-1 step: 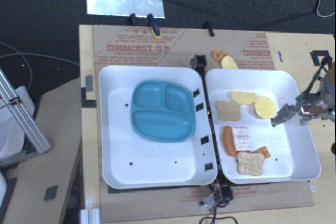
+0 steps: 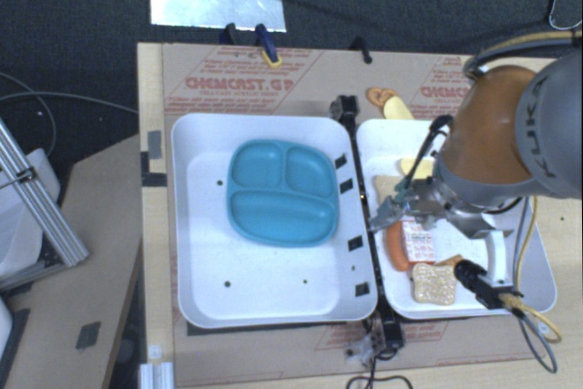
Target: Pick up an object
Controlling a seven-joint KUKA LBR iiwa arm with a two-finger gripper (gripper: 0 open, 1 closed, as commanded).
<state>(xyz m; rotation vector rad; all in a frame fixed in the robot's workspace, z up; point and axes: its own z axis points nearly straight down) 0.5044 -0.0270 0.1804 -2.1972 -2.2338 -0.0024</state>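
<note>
Bench [image 2: 228,73]: a brown printed board across the middle of the frame, carrying two shallow white bins side by side.
Left bin [image 2: 196,196]: centre-left of the frame; it holds a blue divided plate [image 2: 281,193], lying flat in its upper middle part.
Right bin [image 2: 539,282]: right of the frame, touching the left bin along a black divider; much of it is covered by the arm.
Arm [image 2: 510,137]: grey with an orange band, entering from the right edge and bending down over the right bin.
Jaws [image 2: 407,207]: low over the left part of the right bin, just above the orange sausage; whether they are apart or together cannot be told, and nothing is seen between them.
Orange sausage [image 2: 396,250]: lower left of the right bin, lying lengthwise beside the divider.
Toast slice [image 2: 434,283]: lower part of the right bin, just right of the sausage's lower end.
Red-and-white packet [image 2: 419,241]: between the sausage and the arm, partly hidden.
Yellow banana-like piece [image 2: 397,109]: at the upper rim of the right bin.
</note>
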